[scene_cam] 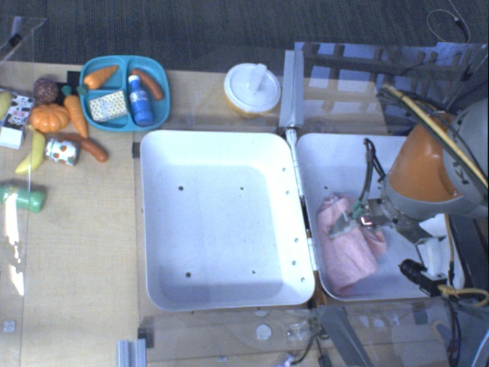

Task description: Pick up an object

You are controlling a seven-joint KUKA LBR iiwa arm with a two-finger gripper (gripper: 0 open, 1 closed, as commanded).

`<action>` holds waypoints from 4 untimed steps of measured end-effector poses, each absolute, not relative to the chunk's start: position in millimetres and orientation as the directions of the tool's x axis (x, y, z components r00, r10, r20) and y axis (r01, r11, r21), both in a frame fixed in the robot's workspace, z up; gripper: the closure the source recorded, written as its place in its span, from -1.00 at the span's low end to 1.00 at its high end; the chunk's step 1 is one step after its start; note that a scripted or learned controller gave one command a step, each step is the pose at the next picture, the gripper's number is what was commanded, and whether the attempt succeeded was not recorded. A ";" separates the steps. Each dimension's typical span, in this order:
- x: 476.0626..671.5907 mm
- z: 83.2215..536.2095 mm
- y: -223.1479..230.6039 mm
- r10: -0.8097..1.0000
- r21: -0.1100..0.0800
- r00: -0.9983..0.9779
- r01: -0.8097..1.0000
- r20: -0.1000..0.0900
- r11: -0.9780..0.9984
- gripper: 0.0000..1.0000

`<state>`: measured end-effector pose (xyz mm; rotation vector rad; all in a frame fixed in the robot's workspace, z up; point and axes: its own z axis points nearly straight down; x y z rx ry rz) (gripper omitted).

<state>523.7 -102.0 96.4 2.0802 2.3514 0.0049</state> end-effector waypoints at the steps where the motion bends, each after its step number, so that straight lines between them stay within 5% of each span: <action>1: 585.7 90.9 -117.5 0.984 0.017 -0.178 0.984 -0.005 0.178 -1.00; 2: 638.9 89.9 -85.8 0.986 0.015 -0.166 0.986 -0.003 0.167 -1.00; 3: 629.5 169.3 -103.3 0.992 0.005 -0.123 0.992 -0.002 0.123 -1.00; 4: 629.8 98.2 -116.5 0.979 0.011 -0.203 0.979 -0.004 0.203 -1.00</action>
